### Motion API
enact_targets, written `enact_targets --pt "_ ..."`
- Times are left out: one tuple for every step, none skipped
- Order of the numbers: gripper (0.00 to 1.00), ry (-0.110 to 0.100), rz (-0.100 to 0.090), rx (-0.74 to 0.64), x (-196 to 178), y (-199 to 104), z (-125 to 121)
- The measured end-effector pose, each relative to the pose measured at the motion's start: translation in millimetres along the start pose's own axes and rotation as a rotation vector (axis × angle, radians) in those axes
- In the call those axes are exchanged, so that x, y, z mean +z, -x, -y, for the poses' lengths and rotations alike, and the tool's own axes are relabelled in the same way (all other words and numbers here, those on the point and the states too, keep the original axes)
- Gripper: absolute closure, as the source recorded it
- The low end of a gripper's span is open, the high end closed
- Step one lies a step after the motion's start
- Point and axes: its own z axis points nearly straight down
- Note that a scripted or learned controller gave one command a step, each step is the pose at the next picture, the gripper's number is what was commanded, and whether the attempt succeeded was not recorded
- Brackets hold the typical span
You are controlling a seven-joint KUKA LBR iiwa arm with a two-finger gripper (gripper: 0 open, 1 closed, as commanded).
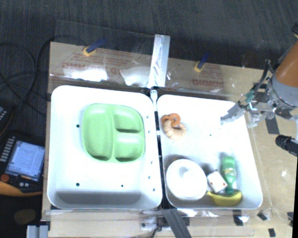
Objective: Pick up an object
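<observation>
The right bin holds an orange and tan curled toy near its upper left corner. Along its front lie a round white bowl, a small white box, a green bottle and a yellow banana. My gripper hangs over the bin's upper right part, near the far rim, well apart from every object. Nothing shows in its grasp. The grey arm with its orange band comes in from the right edge.
A green divided plate lies in the left bin. A raised divider separates the two bins. Clear plastic sheeting with blue and yellow clips lies behind them. Handheld devices and cables sit on the floor at the left.
</observation>
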Motion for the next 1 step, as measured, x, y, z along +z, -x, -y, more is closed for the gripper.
enact_targets --pt "0.00 -0.004 -0.002 0.071 86.5 18.9 63.7"
